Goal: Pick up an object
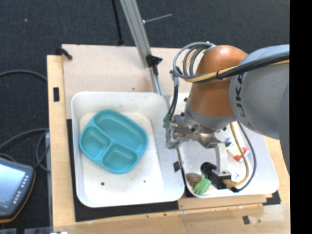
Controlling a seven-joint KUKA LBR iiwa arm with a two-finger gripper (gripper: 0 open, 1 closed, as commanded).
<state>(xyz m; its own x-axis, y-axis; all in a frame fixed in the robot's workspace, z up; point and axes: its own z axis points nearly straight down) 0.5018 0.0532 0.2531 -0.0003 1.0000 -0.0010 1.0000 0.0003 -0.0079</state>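
Dark speckled carpet floor (48,13) all around, crossed by black cables (19,77). Pale wooden bench (102,67) in the middle, slanted aluminium rail (136,28) rising from its far edge. Even, flat light.

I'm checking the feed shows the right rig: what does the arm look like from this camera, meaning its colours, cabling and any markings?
The arm is a bulky grey casing with a rounded orange band above the wrist. Dark letters, partly visible, run down the grey shell beside the band. Grey cable loops arch over the orange section. Below it sits a metallic wrist assembly, with a yellowish hose curving down past it.
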